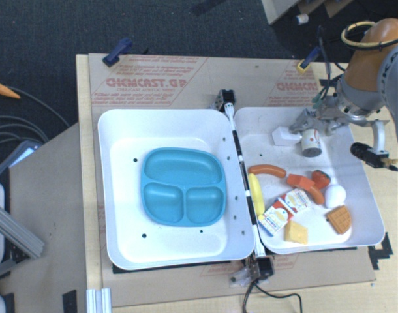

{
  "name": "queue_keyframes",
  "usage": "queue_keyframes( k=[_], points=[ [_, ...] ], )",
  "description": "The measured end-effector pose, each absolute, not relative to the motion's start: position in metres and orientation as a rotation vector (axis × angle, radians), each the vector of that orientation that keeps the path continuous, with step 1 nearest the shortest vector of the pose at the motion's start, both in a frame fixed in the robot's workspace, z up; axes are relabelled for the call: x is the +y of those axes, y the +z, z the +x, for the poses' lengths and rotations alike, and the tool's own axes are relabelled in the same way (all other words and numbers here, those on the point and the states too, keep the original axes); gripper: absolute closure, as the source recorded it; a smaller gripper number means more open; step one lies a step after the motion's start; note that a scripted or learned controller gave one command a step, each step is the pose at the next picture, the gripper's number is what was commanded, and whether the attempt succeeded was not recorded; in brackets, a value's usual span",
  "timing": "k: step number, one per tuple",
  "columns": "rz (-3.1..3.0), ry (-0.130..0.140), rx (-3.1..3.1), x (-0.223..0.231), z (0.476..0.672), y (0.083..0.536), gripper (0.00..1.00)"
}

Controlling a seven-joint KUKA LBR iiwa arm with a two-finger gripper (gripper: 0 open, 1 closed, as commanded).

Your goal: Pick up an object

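Brown bench [160, 77] – two white bins [114, 175], dark floor [49, 18] behind.

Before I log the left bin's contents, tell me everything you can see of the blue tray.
The blue tray is a light blue, plastic-looking divided plate with rounded corners: one wide compartment at the far side, two smaller ones nearer the camera. It lies flat, right side up, near the middle of the left bin, resting on its floor. Nothing lies in it or touches it.

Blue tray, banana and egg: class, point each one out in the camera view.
Blue tray [183, 165], camera view, floor of its large upper compartment.
Banana [256, 193], camera view, middle of its length.
Egg [335, 194], camera view, centre of its white shell.
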State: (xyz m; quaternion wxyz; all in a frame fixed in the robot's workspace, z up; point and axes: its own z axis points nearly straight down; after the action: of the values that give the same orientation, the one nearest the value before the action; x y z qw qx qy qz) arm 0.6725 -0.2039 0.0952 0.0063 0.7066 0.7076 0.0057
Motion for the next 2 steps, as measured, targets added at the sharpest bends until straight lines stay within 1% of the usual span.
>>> queue_keyframes(
  k=[1,2],
  points=[
    [2.215,0.023,2.224,-0.210,0.673,0.095,0.00],
    [2.207,0.021,2.218,-0.212,0.674,0.105,1.00]
  ],
)
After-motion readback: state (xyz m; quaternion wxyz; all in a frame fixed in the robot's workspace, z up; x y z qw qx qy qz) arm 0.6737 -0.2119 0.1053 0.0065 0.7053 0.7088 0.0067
